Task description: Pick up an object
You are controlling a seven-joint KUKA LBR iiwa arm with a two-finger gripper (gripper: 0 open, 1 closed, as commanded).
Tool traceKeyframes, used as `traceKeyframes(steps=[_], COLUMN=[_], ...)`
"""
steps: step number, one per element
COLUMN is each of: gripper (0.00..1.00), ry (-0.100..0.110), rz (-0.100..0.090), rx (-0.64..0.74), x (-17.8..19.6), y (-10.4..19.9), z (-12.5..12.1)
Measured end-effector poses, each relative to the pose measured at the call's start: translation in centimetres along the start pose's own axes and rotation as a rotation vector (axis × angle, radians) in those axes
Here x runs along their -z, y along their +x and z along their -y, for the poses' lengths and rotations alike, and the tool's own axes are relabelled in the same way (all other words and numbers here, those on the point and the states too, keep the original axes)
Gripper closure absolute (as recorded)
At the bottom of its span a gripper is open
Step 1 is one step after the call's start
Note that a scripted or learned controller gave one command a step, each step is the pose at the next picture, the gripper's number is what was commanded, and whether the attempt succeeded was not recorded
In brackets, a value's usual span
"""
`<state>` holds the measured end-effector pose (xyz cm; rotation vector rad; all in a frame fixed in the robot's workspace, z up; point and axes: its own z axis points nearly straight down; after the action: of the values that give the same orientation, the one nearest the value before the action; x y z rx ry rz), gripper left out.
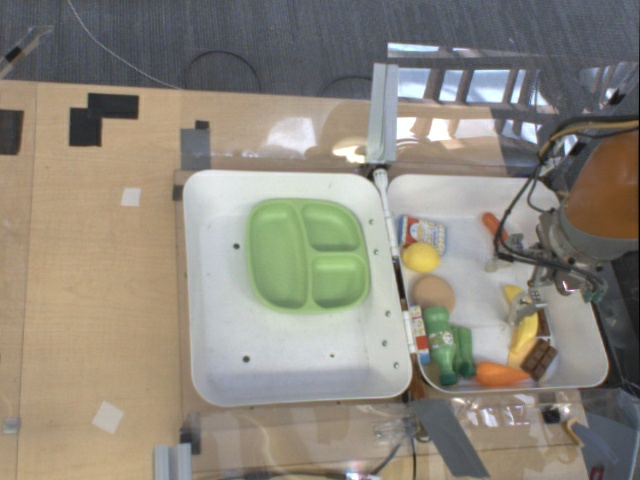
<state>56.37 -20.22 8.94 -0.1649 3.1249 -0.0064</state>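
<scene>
My gripper (527,298) hangs low over the right part of the right bin (470,200), under the orange band of the arm (605,193). Directly below it lies a yellow banana (524,338), with a small yellow piece (511,292) at the gripper's left side. A brown chocolate bar (541,358) sits beside the banana. Further left are a lemon (421,258), a brown egg-shaped item (433,291), a green bottle-like toy (448,346), an orange carrot (497,374) and a small white carton (423,232). Nothing is visibly held.
The left bin (215,348) holds a green divided plate (307,254). A small red-orange item (489,223) lies near the right bin's back. Cables run from the arm over the bin's right edge. A metal frame (455,83) stands behind the right bin.
</scene>
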Motion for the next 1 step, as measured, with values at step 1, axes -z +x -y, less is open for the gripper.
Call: traceKeyframes(steps=[1], gripper=[0.0], ry=[0.0], rz=[0.002], rx=[0.014], x=[0.03], y=[1.16], z=[0.17])
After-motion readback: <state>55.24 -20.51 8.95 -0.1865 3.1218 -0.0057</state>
